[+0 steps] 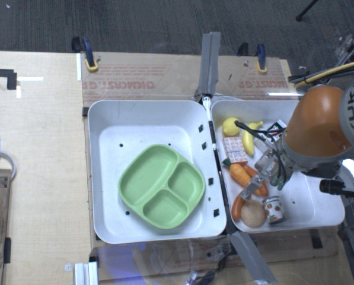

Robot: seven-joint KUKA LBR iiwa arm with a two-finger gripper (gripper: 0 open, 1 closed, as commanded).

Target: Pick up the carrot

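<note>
The carrot (241, 173) lies in the right bin (319, 218), close to the wall that this bin shares with the left bin (105, 177). It points slantwise, and it rests on the bin floor, so it has not been lifted yet. The hand (261, 181) is low in the right bin, just beside the carrot on the side away from the shared wall. I cannot tell if its tips are apart or together, because they are small and blurry and mixed in with the toys. No toy can be seen between them. Around the carrot there is a banana (248, 141) farther back, a small box (235, 149) next to that, a sausage (238, 207) and a round brown bun (253, 214) nearer the front, and a little can (274, 210). A green plate (161, 186) with three parts sits in the left bin. So the job looks only started: the hand is near, but the grab and the lift are both left to do.
</note>
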